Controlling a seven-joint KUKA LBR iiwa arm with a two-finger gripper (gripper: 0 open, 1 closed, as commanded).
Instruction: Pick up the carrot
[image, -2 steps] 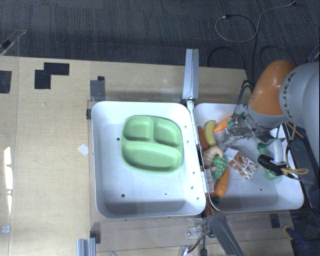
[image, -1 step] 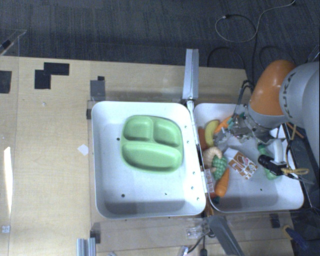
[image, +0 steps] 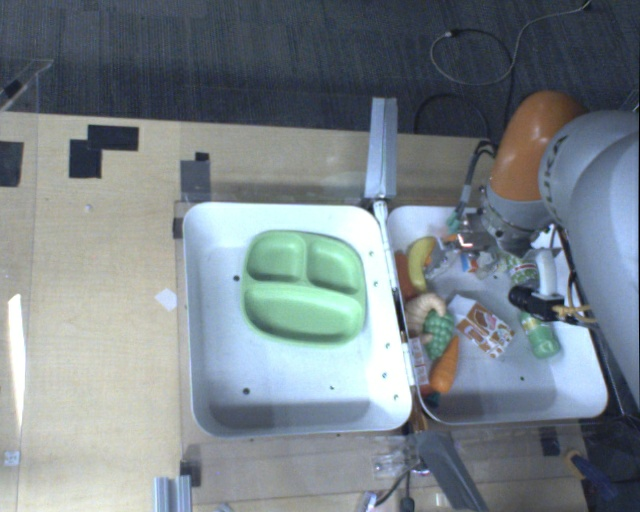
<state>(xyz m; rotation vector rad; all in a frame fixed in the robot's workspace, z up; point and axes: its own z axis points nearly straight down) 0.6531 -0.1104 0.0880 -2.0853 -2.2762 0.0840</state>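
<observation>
The carrot (image: 445, 364) is a short orange cone lying near the front left of the right bin (image: 520, 400), tip toward the front wall. My gripper (image: 463, 243) hangs over the back of that bin, well behind the carrot and apart from it, beneath the grey wrist and orange band (image: 532, 140). Clutter and glare hide its tip.
Around the carrot lie a knobbly green item (image: 437, 328), a pale curled piece (image: 428, 303), a banana (image: 420, 262), a red item (image: 404, 272), a printed packet (image: 485, 331) and a green bottle (image: 543, 341). The left bin (image: 215, 390) holds a green divided tray (image: 303, 285).
</observation>
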